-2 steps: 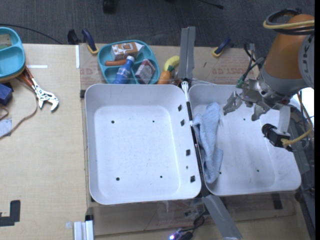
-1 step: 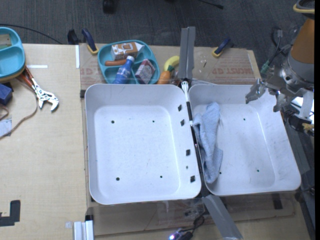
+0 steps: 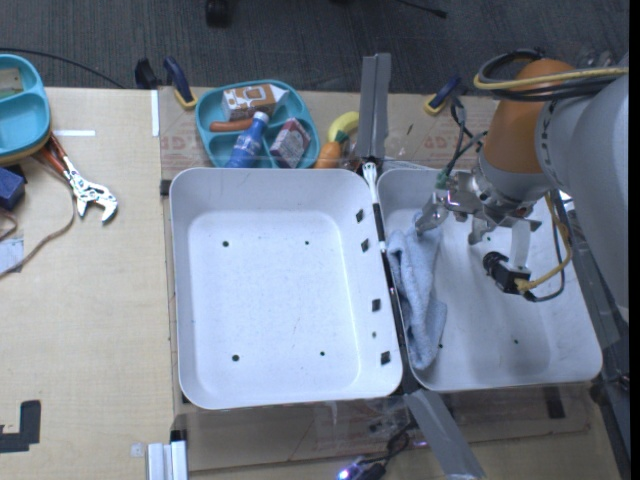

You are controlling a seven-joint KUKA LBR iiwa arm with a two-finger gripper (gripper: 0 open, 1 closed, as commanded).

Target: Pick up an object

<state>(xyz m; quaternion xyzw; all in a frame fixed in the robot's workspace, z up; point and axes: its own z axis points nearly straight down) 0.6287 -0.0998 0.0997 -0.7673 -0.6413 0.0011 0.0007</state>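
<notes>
Gripper (image 3: 450,206) above the right bin (image 3: 540,363); jaw opening cannot be told. The grey cloth (image 3: 420,288) lies bunched along that bin's left wall. Risk: limp fabric beside the wall may slip free of a shallow pinch.

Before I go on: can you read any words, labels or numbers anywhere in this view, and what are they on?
None can be read.
Small box in the blue tray: printed face, too blurred to read.
Blue bottle in that tray: label too small to read.
Faint red lettering on the bench behind the bins: illegible.
</notes>
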